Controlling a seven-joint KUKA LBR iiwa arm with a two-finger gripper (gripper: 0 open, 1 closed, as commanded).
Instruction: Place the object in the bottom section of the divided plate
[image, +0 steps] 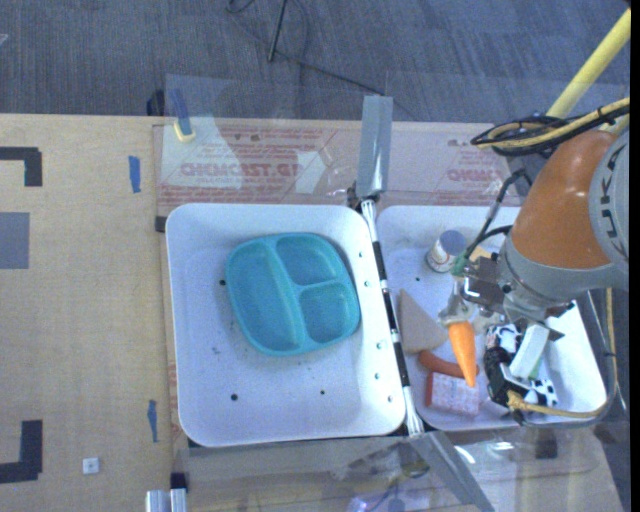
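Note:
A teal divided plate (292, 294) lies in the left bin (200, 400), with one long section on its left and two smaller ones on its right. Over the right bin (590, 385), my gripper (463, 320) is shut on the wide top end of an orange carrot (464, 355). The carrot hangs point-down over the other objects there. Bulky grey and orange wrist parts hide the far right of that bin.
Under and around the carrot lie a tan wedge (420, 320), a red piece (438, 362) and a pink speckled block (454, 397). A small cup (443, 250) stands at the back, and black, white and yellow items (525, 375) lie at the right. A raised divider (385, 320) separates the bins.

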